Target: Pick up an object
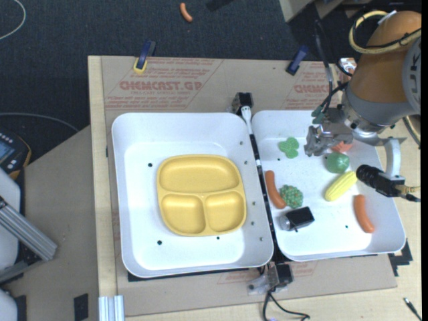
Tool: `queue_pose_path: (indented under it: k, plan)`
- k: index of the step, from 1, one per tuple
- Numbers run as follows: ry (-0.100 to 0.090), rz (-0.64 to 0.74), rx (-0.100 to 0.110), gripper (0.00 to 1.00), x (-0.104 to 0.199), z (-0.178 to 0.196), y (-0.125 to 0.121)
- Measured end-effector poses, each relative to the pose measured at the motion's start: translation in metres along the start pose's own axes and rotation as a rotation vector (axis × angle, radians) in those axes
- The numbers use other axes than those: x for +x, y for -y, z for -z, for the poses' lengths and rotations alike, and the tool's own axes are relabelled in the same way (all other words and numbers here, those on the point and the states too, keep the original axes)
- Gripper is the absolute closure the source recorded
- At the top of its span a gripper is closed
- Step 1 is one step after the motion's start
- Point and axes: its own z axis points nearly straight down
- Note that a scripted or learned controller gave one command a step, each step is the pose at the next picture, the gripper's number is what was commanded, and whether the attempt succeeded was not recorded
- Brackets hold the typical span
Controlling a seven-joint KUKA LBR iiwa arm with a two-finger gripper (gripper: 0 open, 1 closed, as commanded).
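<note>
The jaws (pixel 321 141) are hanging low over the right bin (pixel 384 243), their state impossible to tell. A green leafy piece (pixel 289 146) is lying just beside them. Corn (pixel 340 186), broccoli (pixel 291 195) and two sausages are resting nearby. A yellow tray (pixel 200 194) is sitting in the left bin (pixel 134 199).

Right bin (pixel 374 243) crowded with toy food, yellow tray (pixel 200 194) fills left bin (pixel 134 179) centre

A yellow divided plate (pixel 200 194) lies in the left bin (pixel 127 179)
</note>
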Motion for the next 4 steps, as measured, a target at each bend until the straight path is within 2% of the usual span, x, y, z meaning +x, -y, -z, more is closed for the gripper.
queue_pose_path:
  k: [1,2,3,4]
  plan:
    - [0.000,0.001,-0.001,1.00,0.055,0.003,0.019]
    - [0.000,0.003,-0.003,1.00,0.120,0.007,0.022]
    - [0.002,-0.003,0.000,1.00,0.138,-0.003,0.024]
    - [0.002,-0.005,-0.001,1.00,0.133,-0.001,0.025]
